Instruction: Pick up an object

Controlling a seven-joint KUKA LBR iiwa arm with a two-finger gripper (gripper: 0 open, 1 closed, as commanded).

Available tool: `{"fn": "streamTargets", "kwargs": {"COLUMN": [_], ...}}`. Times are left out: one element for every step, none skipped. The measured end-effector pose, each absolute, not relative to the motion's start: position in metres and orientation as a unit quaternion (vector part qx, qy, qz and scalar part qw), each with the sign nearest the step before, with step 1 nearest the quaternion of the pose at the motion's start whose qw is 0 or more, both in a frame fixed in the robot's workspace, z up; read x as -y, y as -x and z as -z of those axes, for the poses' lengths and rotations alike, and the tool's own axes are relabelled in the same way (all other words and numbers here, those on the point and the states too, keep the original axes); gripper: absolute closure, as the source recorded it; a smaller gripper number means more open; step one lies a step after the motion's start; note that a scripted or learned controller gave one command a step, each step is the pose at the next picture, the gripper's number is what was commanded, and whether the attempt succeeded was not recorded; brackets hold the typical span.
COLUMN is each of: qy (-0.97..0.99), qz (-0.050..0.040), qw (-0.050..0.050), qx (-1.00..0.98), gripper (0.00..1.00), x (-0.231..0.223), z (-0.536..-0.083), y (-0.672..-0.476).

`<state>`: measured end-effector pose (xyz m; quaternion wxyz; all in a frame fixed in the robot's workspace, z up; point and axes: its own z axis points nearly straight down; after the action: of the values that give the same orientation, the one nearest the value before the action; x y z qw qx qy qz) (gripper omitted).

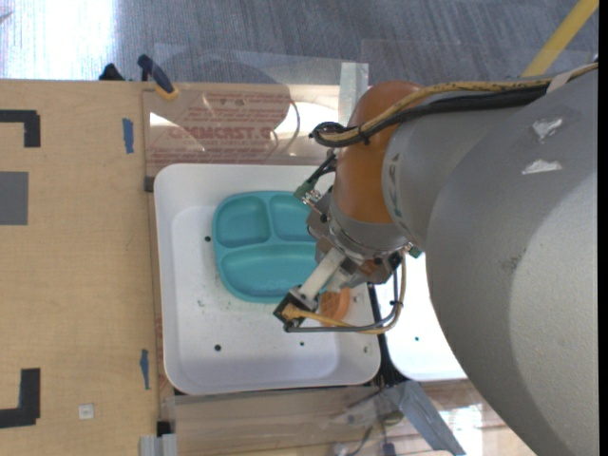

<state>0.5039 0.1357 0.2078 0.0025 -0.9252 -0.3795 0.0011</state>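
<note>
My arm (494, 207) reached in from the right of the frame, and my gripper (353, 272) hung over the right part of the white bin (180, 283) at the frame's centre. My own wrist hid it from the camera, so I could not tell how far it was open or whether it had hold of anything. A teal divided plate (261, 245) lay flat in the bin's upper middle, its right edge under my wrist. A small orange object (334, 304), partly hidden, sat just beside the plate's lower right corner. Part of a second white bin (423, 345) showed at lower right.
</note>
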Motion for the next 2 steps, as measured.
{"fn": "streamTargets", "kwargs": {"qy": [0.972, 0.973], "qz": [-0.0001, 0.0014], "qw": [0.001, 0.001], "qx": [0.235, 0.231], "gripper": [1.00, 1.00], "x": [-0.220, -0.218], "z": [-0.206, -0.217], "y": [-0.494, -0.496]}}
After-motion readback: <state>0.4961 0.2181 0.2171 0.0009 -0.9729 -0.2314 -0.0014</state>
